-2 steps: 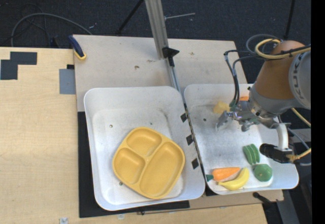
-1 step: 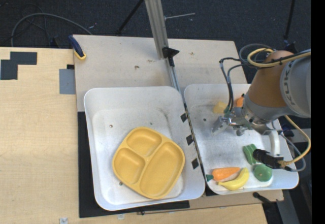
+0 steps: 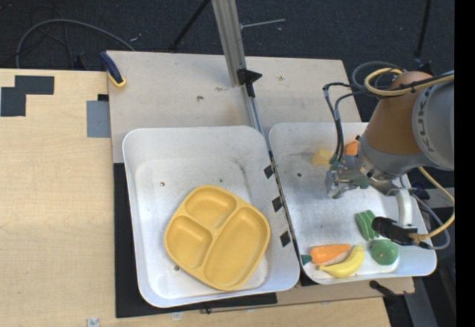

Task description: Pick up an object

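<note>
Grey letters "KU" show on the arm (image 3: 427, 121) — nothing else reads. The tool (image 3: 338, 186) hangs low over the right bin (image 3: 312, 222) — its opening cannot be told.

Arm (image 3: 415, 125) enters from right edge of camera view, upper right quarter. Grey outer link lies against right edge, lettering partly visible. Broad orange band sits above wrist, tilted down and leftward. Wrist section below band grey, pitched steeply downward. Gripper (image 3: 338, 186) points down, hanging low at end of wrist, left of band. Jaws small, dark, blurred against wrist hardware; their spread cannot be made out. Black and yellow cables loop above and around wrist, trailing off toward right edge.
</note>
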`<state>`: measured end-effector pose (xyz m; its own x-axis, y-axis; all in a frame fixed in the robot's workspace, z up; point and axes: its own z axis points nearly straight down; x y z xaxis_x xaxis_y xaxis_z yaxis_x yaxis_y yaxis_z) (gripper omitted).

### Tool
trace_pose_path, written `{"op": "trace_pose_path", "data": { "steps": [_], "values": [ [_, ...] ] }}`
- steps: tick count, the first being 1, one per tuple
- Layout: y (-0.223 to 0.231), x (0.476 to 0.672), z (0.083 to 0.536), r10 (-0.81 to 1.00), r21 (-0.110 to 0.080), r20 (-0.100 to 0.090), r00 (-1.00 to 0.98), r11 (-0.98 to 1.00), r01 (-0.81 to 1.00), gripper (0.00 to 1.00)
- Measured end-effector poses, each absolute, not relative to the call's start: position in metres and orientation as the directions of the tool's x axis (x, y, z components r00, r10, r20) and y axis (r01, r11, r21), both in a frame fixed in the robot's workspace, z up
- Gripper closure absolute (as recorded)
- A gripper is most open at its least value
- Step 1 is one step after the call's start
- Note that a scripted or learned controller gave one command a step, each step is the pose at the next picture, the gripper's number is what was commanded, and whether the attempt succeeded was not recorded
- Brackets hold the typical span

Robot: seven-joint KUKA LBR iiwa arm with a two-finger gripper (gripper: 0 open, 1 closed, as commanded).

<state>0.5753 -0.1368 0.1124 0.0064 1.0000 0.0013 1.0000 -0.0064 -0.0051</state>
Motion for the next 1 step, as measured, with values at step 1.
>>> {"op": "trace_pose_path", "data": {
  "steps": [1],
  "values": [
    [-0.1338, 0.5713, 0.1562, 1.000, 0.001, 0.000, 0.003, -0.003, 1.000, 1.00]
  ]
}}
